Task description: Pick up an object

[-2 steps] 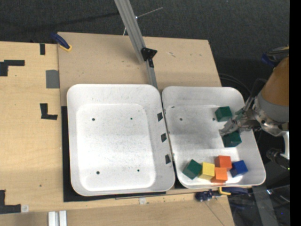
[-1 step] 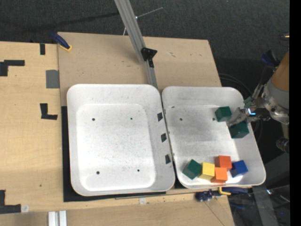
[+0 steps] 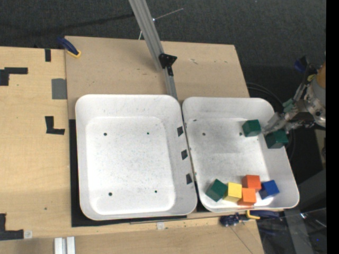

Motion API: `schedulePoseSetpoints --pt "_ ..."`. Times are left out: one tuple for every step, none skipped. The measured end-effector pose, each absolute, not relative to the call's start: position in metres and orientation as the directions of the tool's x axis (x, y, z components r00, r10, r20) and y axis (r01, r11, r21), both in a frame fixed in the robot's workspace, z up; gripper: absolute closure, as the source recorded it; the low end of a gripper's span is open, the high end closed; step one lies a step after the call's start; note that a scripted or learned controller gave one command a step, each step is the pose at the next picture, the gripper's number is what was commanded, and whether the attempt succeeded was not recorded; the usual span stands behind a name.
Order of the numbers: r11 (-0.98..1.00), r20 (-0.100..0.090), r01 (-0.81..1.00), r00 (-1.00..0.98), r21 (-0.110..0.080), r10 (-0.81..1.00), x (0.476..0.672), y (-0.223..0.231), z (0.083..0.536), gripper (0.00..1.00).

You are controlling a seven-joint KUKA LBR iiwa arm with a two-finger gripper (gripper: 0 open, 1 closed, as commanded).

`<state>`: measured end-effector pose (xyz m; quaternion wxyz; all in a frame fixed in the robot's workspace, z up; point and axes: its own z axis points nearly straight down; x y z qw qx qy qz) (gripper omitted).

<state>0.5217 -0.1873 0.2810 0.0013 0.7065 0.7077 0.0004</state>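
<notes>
Right, eyes on the right-hand bin (image 3: 267, 107), far end. There's a small green block (image 3: 251, 127) on the white floor close to the far right wall. It's a chunky cube, mid-green, paler on top, turned a little askew to the bin's sides, and it stands alone.

The gripper (image 3: 278, 123) is in over that same right rim, just beside the block. From here they look to be touching or very nearly, and I can't say which. I can't tell how far open it is either, or whether it has hold of anything: the end of the tool is a tangle of grey and teal-green bits against the rim. The arm (image 3: 315, 97) behind it is cut off at the side, so I get little more than the wrist.

Just below the gripper sits a darker green lump (image 3: 276, 139) on the rim. It could be another block or part of the tool; it's too murky to call.

Down at the near end of that bin there's a huddle: a dark green block (image 3: 216, 189), a yellow one (image 3: 233, 190), two orange ones (image 3: 251, 182) packed close together, and a blue one (image 3: 269, 188). They're well apart from the lone green block.

The left bin (image 3: 127, 102) lies alongside.
</notes>
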Motion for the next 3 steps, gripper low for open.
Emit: schedulePoseSetpoints --pt "0.006 0.001 1.000 -0.006 -0.002 1.000 0.547 -0.133 0.266 1.00" --pt "0.006 0.001 1.000 -0.006 -0.001 1.000 0.567 -0.090 0.267 1.00" --pt "0.005 0.000 1.000 -0.005 -0.003 1.000 0.584 -0.042 0.249 1.00"
